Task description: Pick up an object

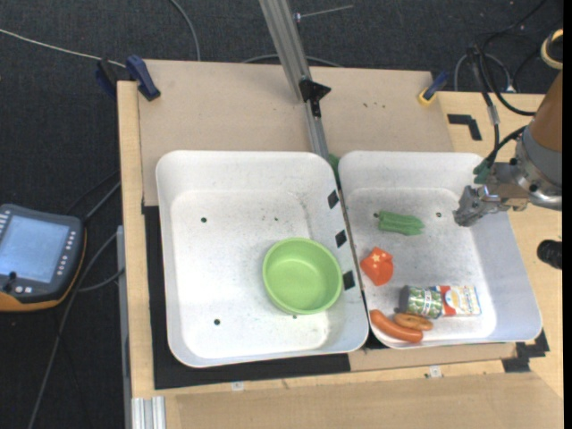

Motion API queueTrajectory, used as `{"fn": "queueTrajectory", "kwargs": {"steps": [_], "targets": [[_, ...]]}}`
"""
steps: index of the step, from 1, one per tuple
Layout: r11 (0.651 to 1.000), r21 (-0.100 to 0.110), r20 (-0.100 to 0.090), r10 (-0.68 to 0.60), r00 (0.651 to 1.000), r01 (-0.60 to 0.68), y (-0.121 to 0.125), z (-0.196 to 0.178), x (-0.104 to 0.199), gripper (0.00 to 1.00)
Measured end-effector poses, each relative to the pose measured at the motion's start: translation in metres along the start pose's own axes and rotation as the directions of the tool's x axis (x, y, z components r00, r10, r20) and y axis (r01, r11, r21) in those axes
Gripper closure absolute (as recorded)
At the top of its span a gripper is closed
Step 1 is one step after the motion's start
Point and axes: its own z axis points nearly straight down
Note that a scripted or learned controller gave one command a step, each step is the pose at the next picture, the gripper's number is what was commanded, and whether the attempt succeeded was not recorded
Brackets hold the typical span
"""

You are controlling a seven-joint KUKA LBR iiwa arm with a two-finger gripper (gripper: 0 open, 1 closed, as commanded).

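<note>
The gripper point(468, 209) hangs over the far right part of the right bin point(500, 177), near that bin's right wall, with the arm point(545, 150) coming in behind it. Whether its tips are apart or together cannot be told from this slant; nothing shows between them.

Nearest to it in the same bin lies a green pepper point(399, 223), toward the far left of the bin floor. Closer to the front and just beside the left wall sits a small red-orange pepper point(378, 266). At the front of the bin a can point(424, 301) lies on its side, touching a flat packet point(461, 300) to its right. A hot dog point(397, 326) rests against the front left corner, just in front of the can.

The left bin point(179, 186) carries a green bowl point(302, 275) at its front right, close to the wall between the bins.

Any of these would serve for the pick. My judgement is that the green pepper is the best target: it is closest and lies apart from everything else, with bare floor on all sides. The grip should go across its narrow width, coming straight down, and close at its middle so it does not roll out. The can, packet and hot dog crowd each other and the front wall, so a descent there risks a collision or a glancing grip.

The packet and can show coloured print, but it is too small to read.
</note>
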Motion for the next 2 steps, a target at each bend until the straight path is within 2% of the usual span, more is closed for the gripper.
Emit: {"fn": "queueTrajectory", "kwargs": {"steps": [1, 2], "targets": [[1.0, 0.003, -0.002, -0.004, 1.0, 0.004, 0.005, -0.008, 0.054, 1.0], [1.0, 0.004, -0.002, -0.004, 1.0, 0.004, -0.003, -0.011, 0.1, 1.0]]}}
